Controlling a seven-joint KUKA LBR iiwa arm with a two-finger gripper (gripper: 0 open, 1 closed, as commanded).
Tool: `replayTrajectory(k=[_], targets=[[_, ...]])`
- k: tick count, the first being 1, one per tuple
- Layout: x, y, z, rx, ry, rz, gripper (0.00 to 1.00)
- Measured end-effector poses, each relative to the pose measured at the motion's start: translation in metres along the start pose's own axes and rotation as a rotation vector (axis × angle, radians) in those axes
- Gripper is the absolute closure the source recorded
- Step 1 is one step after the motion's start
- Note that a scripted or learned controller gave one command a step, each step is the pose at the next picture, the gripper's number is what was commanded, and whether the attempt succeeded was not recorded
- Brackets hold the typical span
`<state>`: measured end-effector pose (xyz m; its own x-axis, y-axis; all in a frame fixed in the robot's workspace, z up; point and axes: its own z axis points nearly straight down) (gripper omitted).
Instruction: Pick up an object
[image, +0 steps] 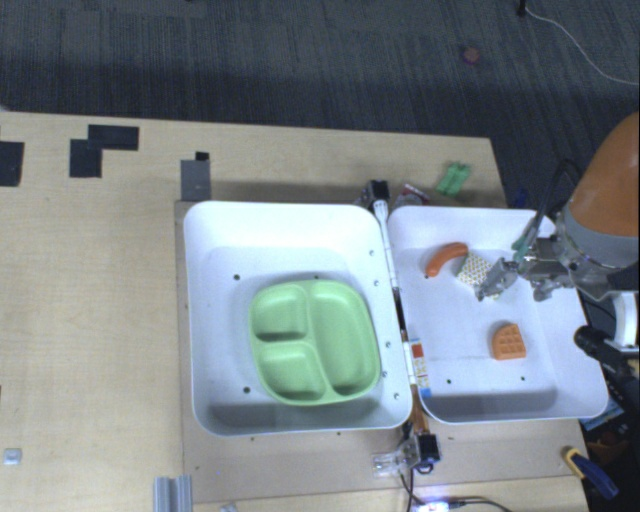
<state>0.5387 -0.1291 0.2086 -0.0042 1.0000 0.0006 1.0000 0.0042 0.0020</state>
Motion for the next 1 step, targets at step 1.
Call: replayTrajectory(k=[1], targets=[[0.0047,0.0489,0.1112,-0.011,-0.003,0.001,0.0]])
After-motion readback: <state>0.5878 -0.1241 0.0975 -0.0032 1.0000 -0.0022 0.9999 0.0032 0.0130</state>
